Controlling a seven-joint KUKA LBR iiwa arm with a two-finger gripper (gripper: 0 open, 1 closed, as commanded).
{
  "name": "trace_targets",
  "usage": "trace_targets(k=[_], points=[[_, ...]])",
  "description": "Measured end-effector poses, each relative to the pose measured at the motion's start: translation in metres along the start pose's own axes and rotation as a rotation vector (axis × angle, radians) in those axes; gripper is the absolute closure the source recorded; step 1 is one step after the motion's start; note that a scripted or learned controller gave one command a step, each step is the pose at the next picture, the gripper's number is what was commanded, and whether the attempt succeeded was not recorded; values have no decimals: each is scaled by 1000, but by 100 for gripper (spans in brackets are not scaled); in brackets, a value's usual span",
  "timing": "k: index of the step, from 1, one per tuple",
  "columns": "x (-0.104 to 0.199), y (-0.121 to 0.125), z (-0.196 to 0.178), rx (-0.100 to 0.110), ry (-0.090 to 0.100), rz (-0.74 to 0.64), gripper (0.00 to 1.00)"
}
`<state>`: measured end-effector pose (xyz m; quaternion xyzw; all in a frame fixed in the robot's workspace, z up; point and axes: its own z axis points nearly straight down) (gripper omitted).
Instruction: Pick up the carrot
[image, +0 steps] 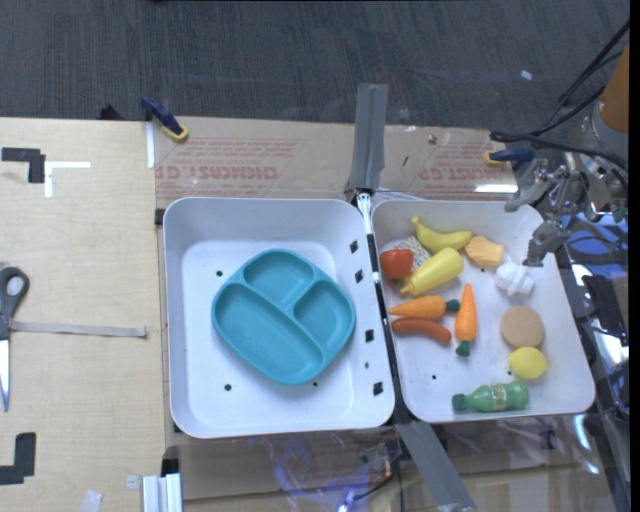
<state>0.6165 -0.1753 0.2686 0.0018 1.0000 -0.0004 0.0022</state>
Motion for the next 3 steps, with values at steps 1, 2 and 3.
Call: trace_targets(k=[1, 2, 3], points=[[23, 21, 168, 0, 2, 267, 0], [20, 21, 157, 2, -6, 264, 100], [69, 8, 175, 1, 0, -18, 100]])
